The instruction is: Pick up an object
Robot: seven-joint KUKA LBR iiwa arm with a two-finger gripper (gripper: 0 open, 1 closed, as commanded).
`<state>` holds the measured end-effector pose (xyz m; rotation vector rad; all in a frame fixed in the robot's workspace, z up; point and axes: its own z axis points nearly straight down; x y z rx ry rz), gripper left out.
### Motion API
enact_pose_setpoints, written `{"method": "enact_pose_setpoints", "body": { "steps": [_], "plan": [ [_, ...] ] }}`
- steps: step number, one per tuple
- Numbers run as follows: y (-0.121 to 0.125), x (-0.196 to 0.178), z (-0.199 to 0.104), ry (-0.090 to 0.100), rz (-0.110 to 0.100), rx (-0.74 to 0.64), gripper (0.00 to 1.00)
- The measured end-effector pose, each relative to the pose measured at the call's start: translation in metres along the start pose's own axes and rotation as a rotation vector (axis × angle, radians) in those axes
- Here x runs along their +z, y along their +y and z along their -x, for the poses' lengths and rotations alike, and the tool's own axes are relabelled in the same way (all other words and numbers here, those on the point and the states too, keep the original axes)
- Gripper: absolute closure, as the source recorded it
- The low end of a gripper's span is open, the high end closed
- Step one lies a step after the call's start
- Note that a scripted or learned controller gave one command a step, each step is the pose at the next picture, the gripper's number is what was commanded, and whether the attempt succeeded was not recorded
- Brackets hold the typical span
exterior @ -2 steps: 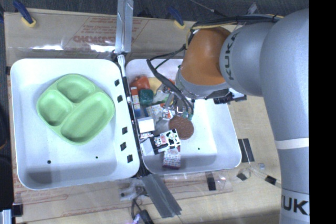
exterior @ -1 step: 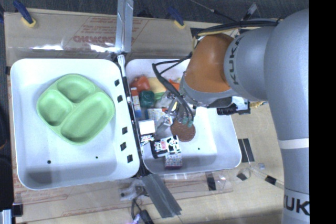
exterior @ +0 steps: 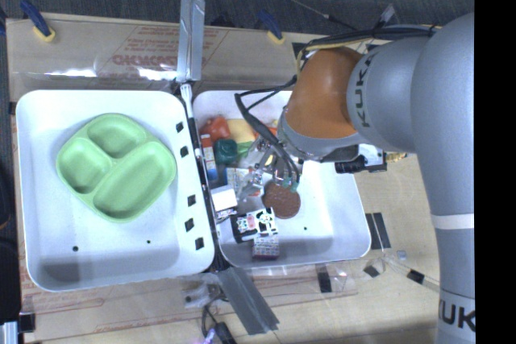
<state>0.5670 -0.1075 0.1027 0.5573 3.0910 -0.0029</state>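
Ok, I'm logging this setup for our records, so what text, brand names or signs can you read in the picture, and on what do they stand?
"KUKA", running vertically on the grey arm next to its orange band.
"KU", cut off by the frame edge, low on the arm's base.
Red print on the cardboard behind the bins: mirrored and blurred, not readable.
Labels on the small packages in the right bin: too small to read.

The end effector (exterior: 272,170) hangs over cluttered right bin (exterior: 343,234), seemingly touching a brown disc (exterior: 282,202).
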Motion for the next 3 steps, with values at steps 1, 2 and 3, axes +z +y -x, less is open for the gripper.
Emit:
{"method": "enact_pose_setpoints", "body": {
  "steps": [1,2,3],
  "plan": [
    [0.051,-0.093,-0.001,-0.006,0.004,0.062,1.00],
    [0.084,-0.126,0.038,-0.003,0.002,-0.059,1.00],
    [0.023,-0.111,0.046,0.001,0.001,-0.280,1.00]
  ]
}}
